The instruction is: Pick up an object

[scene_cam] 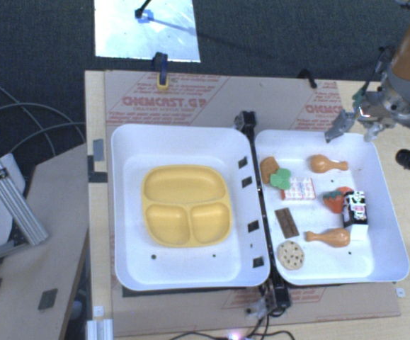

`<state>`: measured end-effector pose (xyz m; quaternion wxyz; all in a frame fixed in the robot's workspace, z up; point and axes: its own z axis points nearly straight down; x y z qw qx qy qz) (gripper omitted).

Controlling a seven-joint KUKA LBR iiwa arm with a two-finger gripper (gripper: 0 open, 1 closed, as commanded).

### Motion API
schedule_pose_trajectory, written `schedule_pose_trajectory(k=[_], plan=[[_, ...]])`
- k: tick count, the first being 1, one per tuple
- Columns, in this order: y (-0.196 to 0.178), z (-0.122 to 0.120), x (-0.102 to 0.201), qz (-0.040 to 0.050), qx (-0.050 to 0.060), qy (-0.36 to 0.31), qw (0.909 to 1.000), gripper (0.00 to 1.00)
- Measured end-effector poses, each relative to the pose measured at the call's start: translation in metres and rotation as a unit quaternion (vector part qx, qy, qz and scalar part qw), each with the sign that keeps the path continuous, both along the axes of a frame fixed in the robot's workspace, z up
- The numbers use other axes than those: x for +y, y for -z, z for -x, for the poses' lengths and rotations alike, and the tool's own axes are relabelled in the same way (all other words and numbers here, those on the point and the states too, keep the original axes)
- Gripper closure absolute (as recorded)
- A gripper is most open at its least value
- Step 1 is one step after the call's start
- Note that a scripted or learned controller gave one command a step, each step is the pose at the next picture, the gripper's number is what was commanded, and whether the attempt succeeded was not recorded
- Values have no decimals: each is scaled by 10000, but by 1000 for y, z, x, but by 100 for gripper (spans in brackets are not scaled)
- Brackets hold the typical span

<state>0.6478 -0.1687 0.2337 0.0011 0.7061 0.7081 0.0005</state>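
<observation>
A dark blue-grey carpet [275, 20] covers the floor around the bench. A shiny silver sheet [148, 20] lies on it at the top, catching light. Grey cables [27, 112] curve across the carpet at left, beside a pale wooden tabletop [49, 232] bearing a slanted aluminium bar [10, 190].

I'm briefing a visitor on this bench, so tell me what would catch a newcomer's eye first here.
The yellow divided tray stands out, sitting alone in the left bin. Next comes the scatter of toy food in the right bin: two drumsticks, a cookie near the front and a chocolate bar beside it. The gripper hangs over that bin's far right corner.
</observation>
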Motion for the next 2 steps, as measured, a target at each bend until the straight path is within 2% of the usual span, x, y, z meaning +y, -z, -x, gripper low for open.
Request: schedule_pose_trajectory(k=[1, 2], plan=[[103, 96, -41, -11, 73, 39, 10000, 0], [150, 164, -40, 0, 26, 31, 10000, 0]])
